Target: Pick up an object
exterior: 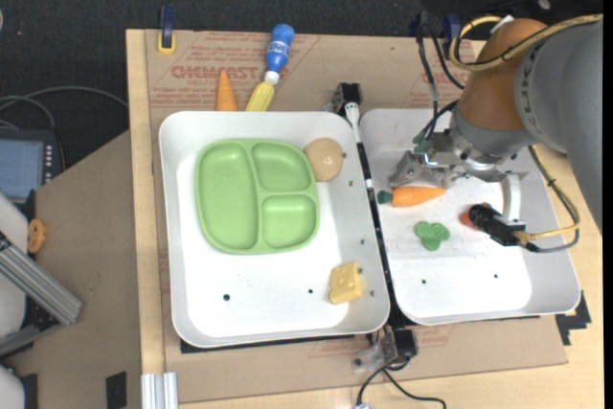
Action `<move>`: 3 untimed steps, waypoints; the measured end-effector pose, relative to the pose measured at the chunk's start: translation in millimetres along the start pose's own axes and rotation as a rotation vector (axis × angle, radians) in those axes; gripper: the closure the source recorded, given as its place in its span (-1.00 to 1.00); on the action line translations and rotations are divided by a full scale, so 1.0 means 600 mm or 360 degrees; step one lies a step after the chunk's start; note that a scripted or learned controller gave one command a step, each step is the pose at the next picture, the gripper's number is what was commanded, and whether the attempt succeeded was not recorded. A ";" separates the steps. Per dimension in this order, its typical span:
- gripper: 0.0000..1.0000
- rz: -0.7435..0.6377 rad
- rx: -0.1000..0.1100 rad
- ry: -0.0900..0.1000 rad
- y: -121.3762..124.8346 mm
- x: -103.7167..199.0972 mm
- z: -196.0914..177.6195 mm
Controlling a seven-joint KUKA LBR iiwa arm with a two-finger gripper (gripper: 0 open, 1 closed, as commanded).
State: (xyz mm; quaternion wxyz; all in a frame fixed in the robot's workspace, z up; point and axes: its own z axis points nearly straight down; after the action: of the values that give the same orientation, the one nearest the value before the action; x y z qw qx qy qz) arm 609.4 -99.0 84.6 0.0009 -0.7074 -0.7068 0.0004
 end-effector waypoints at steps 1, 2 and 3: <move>-1.00 0.0000 0.0000 0.0000 0.000 0.000 0.000; -1.00 0.0000 0.0000 0.0000 0.000 0.000 0.000; -1.00 0.0000 0.0000 0.0000 0.000 0.000 0.000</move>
State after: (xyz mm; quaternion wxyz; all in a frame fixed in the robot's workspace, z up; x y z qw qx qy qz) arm 609.4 -99.0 84.6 0.0009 -0.7074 -0.7068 0.0004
